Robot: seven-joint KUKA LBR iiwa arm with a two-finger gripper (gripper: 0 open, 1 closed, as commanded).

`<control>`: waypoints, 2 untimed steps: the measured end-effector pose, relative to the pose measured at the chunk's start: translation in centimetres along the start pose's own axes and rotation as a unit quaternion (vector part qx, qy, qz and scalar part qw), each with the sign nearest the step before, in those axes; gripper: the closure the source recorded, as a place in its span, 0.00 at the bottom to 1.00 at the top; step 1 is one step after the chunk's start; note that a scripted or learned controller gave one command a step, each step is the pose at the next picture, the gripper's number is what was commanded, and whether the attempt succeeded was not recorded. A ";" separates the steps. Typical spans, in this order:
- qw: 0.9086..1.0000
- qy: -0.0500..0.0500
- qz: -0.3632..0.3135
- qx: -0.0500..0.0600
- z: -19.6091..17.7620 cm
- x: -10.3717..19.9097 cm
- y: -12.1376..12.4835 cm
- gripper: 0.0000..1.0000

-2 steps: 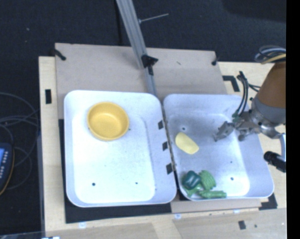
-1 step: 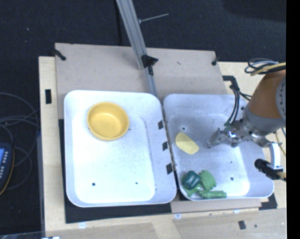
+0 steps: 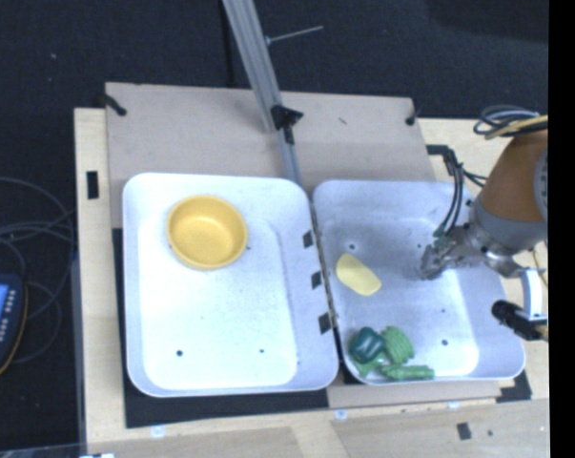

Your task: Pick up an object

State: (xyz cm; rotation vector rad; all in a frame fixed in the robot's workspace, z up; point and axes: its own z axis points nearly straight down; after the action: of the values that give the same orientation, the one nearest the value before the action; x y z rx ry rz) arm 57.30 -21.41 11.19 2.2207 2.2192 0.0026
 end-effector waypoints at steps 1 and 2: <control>1.000 0.000 0.000 -0.001 -5.0 -0.1 -0.9 1.00; 1.000 0.000 0.000 -0.001 -10.1 -0.6 0.1 1.00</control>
State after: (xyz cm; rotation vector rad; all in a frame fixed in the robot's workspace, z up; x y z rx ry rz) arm 57.39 -22.03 21.32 2.2182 2.2181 0.0044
